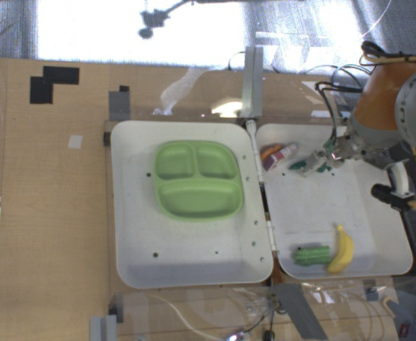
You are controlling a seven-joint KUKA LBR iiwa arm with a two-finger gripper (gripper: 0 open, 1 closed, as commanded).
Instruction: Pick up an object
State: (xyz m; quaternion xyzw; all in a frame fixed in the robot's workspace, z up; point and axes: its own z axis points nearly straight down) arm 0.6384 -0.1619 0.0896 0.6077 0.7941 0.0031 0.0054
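Left bin: a green divided plate is seen lying flat near its middle, three compartments facing up.
Right bin: taken as the landmark; it is set just beside the left bin, their inner walls meeting.
Banana: found near the right bin's front wall, lying roughly lengthwise, its lower end touching a green cylindrical object laid on its side.
Small packet: red and white, placed at the right bin's rear left corner, close to the dividing wall.
Arm: seen over the right bin's rear right part, orange band uppermost.
Gripper: lowered toward the right bin's rear floor, among what may be small green pieces.
Fingers: whether they are open or closed cannot be told; they are too small and blurred.
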